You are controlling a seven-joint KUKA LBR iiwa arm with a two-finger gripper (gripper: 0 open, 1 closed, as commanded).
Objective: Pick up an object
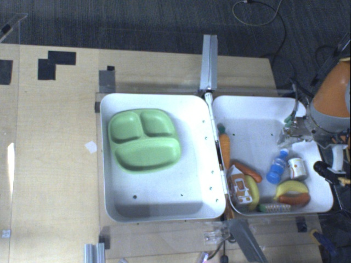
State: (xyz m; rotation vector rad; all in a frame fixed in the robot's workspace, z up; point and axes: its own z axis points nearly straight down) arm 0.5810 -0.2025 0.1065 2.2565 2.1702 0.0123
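Note:
The right bin (247, 114) holds several small objects along its near side. A blue bottle (277, 169) lies next to a silver can (298, 167). In front of them, a yellow banana (290, 187) rests on a red sausage (294, 199). An orange carrot (224, 148) lies against the bin's left wall. Beside it are a second orange-red piece (247, 171) and a small brown-and-white box (239, 186) over a yellow-green fruit (252, 194). My gripper (290, 131) hangs at the bin's right side, just beyond the bottle and can, with nothing visibly in it.
The left bin (159, 201) carries a green divided plate (144, 139) in its far-left part. A metal post (209, 64) stands at the divider between the bins. The arm's orange band (335, 92) looms over the right bin's right edge.

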